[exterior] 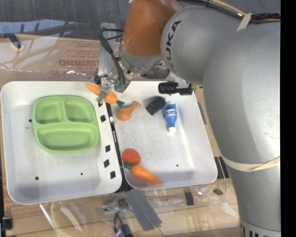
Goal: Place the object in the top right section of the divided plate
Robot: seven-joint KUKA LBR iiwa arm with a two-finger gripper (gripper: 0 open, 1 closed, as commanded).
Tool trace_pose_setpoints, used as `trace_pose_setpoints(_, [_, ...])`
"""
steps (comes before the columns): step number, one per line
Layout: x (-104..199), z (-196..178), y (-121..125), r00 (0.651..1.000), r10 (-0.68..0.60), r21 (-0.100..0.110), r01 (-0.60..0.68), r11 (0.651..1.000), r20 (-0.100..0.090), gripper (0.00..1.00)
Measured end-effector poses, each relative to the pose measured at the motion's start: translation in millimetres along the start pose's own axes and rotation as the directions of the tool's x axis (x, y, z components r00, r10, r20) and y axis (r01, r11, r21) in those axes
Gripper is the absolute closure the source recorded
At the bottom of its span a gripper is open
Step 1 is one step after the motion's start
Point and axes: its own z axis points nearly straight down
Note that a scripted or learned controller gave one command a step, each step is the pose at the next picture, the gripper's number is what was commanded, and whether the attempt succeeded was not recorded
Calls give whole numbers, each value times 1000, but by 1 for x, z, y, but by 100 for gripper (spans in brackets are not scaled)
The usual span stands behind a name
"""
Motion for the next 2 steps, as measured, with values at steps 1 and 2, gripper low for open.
trace_pose_setpoints(1, [-1,-8,0,1000,-3,1,3,1000,0,100])
trace_pose_setpoints(2, [-1,-8,0,1000,-4,1,4,1000,0,0])
